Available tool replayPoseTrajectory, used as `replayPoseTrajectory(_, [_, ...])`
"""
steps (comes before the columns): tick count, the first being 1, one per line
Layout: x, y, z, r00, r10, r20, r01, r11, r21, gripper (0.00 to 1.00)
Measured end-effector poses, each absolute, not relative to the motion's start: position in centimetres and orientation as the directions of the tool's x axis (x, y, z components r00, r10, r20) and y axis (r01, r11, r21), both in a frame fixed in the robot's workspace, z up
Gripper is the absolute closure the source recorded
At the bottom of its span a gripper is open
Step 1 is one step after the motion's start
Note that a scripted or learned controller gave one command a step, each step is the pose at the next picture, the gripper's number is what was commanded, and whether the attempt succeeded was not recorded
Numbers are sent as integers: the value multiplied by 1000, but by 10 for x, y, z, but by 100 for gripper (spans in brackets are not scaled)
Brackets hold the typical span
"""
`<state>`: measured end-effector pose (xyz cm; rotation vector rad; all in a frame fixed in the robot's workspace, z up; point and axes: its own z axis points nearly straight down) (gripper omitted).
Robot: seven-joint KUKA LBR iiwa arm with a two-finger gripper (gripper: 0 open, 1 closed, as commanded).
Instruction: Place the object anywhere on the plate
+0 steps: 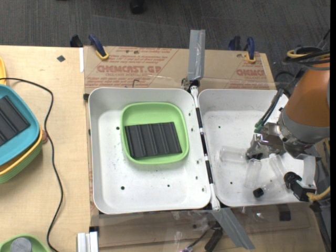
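A green square plate [178, 117] with a dark ribbed mat [153, 139] on it lies in the left white bin [105, 161]. In the right bin [226, 114] lie clear plastic objects that are hard to make out: one [231, 155] near the bin's middle, and a clear bottle [253, 175] with a black cap [258, 192] pointing at the front wall. My gripper [256, 151] hangs low over the right bin, just right of the middle clear piece and at the bottle's far end. I see nothing held in it.
The arm's orange band [312, 98] and grey wrist cover the right bin's right side. Another clear piece [276, 167] lies under the wrist. A blue tray stack [21, 135] and a black cable [52, 156] sit on the wooden table at left. Cardboard [136, 64] stands behind the bins.
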<state>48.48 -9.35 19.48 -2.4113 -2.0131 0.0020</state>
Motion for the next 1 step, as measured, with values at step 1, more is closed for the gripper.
replayPoseTrajectory(1, [485, -94, 195, 178, 984, -1, 984, -178, -1, 0])
